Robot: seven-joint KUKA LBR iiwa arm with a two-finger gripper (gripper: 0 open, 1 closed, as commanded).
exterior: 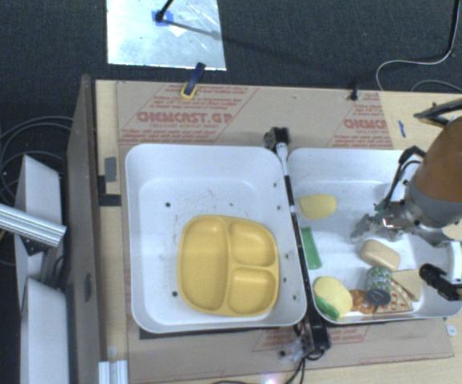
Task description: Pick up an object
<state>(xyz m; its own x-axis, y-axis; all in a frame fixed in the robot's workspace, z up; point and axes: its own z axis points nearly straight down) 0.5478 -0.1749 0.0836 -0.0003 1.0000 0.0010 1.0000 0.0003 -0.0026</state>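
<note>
My gripper (372, 226) hangs low inside the right bin (351, 166), near its middle right, on the grey and orange arm (455, 178) that comes in from the right. A beige oval piece (380, 254) lies just below the gripper, close to it. To the gripper's left lies a pale yellow piece (317, 206). A green strip (309, 247) rests along the bin's left wall. In the bin's front stand a yellow-green lump (332, 294), a small patterned can (377, 282), an orange bit (359, 301) and a tan wedge (405, 285).
The left bin (159, 174) holds a yellow divided plate (229, 264). A black divider rail (293, 230) runs between the bins. Cables and a metal bar lie off the bench at left; a black part of the arm (439, 281) reaches over the right bin's front right corner.
</note>
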